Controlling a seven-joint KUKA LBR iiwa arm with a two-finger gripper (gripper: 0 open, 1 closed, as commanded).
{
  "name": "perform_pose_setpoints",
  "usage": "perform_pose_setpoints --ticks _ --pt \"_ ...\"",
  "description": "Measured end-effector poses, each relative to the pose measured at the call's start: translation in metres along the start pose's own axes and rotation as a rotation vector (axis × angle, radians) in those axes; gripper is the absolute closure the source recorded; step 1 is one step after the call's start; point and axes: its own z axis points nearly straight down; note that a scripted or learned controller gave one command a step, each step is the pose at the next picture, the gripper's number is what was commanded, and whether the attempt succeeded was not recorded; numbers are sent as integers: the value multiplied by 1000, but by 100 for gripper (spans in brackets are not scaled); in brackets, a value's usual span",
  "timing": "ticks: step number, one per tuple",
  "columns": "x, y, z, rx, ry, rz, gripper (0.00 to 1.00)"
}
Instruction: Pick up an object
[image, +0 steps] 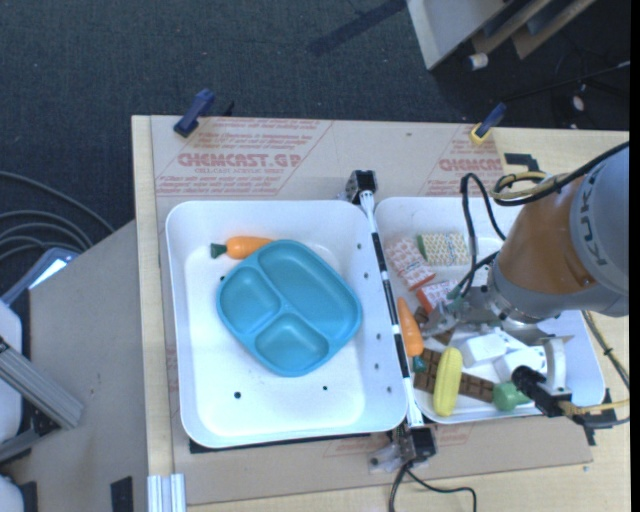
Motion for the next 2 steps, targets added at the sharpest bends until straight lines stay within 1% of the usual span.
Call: perform_pose_setpoints --ticks 1,2 --pt "10 39 1 4 7 -5 0" --pt "10 39 -9 3 7 -4 100"
